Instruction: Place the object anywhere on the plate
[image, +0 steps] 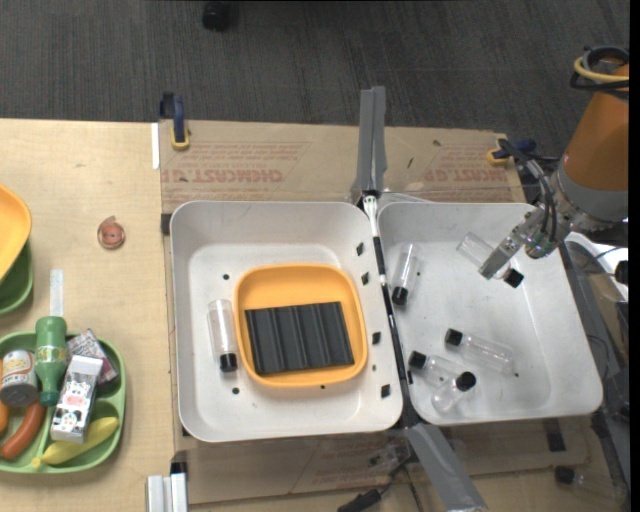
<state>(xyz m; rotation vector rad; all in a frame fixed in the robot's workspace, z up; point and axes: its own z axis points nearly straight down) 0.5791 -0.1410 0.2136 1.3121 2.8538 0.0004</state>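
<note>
The claw (512, 258) hangs over the right bin (560, 395), near its far-right corner, apparently gripping a vial (478, 247), lifted for carrying to the plate (300, 283).

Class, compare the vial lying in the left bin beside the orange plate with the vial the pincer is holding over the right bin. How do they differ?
The vial beside the plate lies flat on the left bin floor, cap toward the viewer; the held vial is lifted and tilted over the right bin. The first is free, close to the orange plate; the second sits between the pincer fingers. Both are clear with black caps.
</note>
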